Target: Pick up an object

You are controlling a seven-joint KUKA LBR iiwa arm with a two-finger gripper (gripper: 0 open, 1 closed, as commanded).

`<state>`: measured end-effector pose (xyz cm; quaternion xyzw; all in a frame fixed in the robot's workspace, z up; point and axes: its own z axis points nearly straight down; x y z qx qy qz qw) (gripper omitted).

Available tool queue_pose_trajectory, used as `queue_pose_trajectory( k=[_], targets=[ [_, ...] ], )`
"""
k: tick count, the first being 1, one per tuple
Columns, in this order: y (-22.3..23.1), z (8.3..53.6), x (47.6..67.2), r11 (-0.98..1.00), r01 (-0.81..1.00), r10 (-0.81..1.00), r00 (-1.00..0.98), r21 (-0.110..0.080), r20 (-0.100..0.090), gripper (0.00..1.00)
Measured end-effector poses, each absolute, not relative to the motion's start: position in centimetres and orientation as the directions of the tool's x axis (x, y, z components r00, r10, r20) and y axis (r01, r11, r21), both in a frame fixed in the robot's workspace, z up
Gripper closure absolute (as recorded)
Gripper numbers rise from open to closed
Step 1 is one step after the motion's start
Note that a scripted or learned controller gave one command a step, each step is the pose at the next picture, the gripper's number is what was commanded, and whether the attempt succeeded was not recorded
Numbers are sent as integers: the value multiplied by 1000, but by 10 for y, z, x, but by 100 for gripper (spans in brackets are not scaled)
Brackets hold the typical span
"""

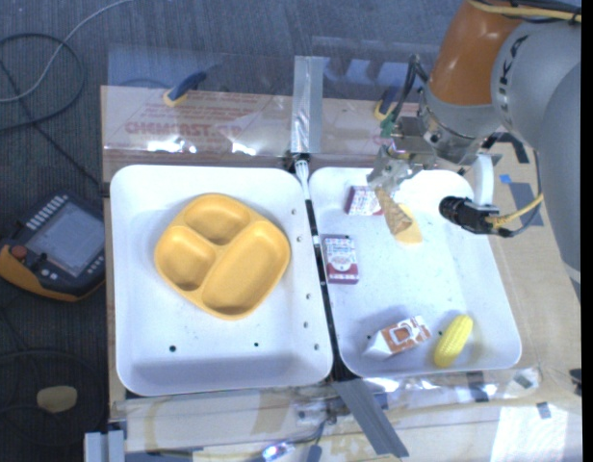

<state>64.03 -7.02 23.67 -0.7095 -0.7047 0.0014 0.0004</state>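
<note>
Gripper (386, 183) at upper right of frame, over the right bin (489, 287), fingers pinching a tan wedge (399, 219) that hangs tilted beside a small red packet (362, 200). Yellow divided plate (222, 254) in left bin (133, 287).

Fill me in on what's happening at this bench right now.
A grey robot arm with an orange band reaches in over the right bin, and its hand hangs at the far end of that bin, right by a tan wedge-shaped piece and a small red packet. Whether it grips anything cannot be told. Also in that bin lie a red and white card, a small carton and a yellow corn cob. The left bin holds a yellow divided plate.
</note>
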Motion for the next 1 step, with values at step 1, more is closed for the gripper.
queue_pose_trajectory(
  k=[1],
  targets=[
    [-61, 238, 581, 92, 996, 996, -92, -2, -2, 100]
  ],
)
